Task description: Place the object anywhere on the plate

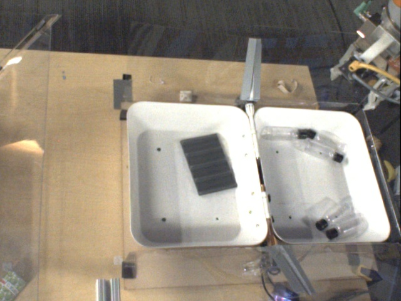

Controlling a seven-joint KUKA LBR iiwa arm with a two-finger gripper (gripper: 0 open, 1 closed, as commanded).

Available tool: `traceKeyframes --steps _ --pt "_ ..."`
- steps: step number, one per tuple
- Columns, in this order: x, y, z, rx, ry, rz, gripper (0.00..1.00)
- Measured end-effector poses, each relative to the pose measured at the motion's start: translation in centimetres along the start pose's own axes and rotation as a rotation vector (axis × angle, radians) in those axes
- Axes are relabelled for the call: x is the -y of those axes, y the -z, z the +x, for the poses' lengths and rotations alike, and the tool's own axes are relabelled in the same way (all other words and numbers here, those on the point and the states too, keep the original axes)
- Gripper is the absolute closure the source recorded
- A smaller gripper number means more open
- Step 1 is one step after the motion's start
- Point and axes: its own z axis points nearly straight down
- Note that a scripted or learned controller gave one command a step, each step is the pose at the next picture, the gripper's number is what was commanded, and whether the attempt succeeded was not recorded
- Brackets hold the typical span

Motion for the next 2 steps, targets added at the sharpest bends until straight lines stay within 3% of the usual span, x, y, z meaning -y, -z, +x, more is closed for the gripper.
traceKeyframes --steps 1,2 --pt "-2.15 3.72 -9.43 -0.003 0.277 -0.004 0.0" --pt "-2.05 4.62 -9.01 -0.001 0.288 -0.006 1.0"
